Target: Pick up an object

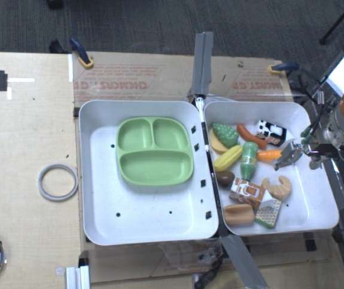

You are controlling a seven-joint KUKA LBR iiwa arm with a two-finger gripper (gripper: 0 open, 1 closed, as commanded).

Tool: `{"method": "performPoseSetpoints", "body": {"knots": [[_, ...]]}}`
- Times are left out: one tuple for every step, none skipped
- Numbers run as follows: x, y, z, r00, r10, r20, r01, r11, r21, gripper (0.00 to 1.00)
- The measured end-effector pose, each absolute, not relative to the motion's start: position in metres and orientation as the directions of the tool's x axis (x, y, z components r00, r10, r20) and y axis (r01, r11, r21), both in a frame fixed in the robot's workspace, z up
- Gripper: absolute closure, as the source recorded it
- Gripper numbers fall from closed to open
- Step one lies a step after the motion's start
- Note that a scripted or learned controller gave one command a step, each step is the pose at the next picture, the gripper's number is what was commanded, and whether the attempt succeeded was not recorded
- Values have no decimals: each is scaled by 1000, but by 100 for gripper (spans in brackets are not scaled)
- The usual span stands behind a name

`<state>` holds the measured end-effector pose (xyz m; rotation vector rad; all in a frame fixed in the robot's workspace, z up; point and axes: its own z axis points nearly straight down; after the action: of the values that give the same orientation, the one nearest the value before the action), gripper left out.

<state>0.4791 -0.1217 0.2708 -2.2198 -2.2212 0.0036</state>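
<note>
End effector (290, 155) at right of frame over the toy food pile (250, 173) in the right bin (316, 215), can't tell its grip, green plate (155, 152) in the left bin (100, 209)

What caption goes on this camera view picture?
Gripper hovers over toy food in the right bin; green plate sits in the left bin.

Seen from above, the end effector (290, 155) hangs over the right bin (316, 212), just beside a toy carrot (269, 155) and above a heap of play food. A green divided plate (155, 152) lies in the left bin (100, 221) on the desk (27, 131).
</note>
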Motion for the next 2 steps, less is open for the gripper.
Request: {"method": "performPoseSetpoints", "body": {"knots": [[478, -144, 312, -82, 997, -1, 997, 82, -1, 0], [534, -156, 331, -180, 984, -1, 984, 180, -1, 0]]}}
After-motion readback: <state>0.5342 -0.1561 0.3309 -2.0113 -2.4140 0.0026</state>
